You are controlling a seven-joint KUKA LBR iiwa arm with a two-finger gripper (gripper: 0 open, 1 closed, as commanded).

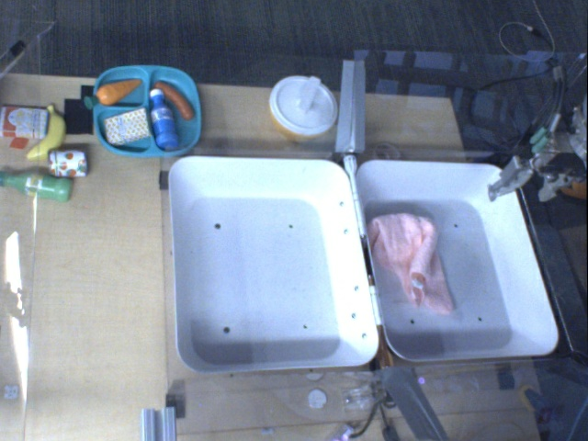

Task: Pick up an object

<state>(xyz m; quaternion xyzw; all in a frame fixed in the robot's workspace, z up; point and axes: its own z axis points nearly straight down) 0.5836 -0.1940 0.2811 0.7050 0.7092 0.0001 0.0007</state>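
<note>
Off the right bin's [528, 246] upper right corner I saw the gripper [507, 182]; whether it was open I could not tell. Nothing hung from it. Down-left, the pink cloth [411, 260] lay crumpled against the bin's left wall, running top to bottom.
</note>
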